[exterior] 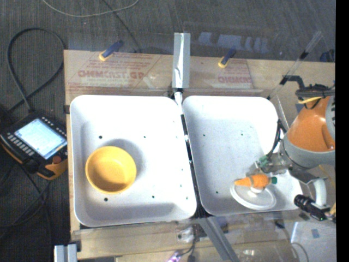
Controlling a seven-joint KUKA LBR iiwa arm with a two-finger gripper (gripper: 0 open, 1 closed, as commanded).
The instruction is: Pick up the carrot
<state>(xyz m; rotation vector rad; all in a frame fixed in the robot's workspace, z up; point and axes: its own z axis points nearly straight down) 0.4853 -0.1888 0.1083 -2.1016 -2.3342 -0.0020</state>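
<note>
The orange carrot [254, 182] lies across a small white plate [252, 197] in the near right corner of the right bin [229, 124]. Its green tip points right. My gripper [269, 167] hangs directly over the carrot's right end, very close to it or touching it. The grey arm with its orange band [308, 133] reaches in from the right, over the bin's right rim.
A yellow bowl [110, 169] sits in the left bin [125, 113], left of its middle. The bins' shared rim [187, 146] runs between them. A teach pendant [35, 141] lies off the bench at left. Two clamps hold the board at the back.
</note>
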